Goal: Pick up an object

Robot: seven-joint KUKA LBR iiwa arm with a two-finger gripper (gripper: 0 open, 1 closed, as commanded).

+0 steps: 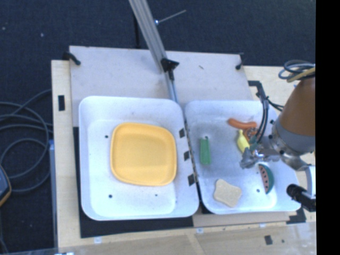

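Camera view: my claw (248, 158) hangs over the right bin (212, 116), beside the yellow banana (242, 142) and watermelon slice (265, 177); open or clenched, I cannot tell. Nothing visibly held.

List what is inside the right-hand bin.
Right bin: green block, bread slice, watermelon slice, orange sausage, yellow piece partly covered by the gripper.

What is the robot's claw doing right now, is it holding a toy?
Gripper: low in the right bin, beside the yellow toy; whether it holds anything cannot be told.
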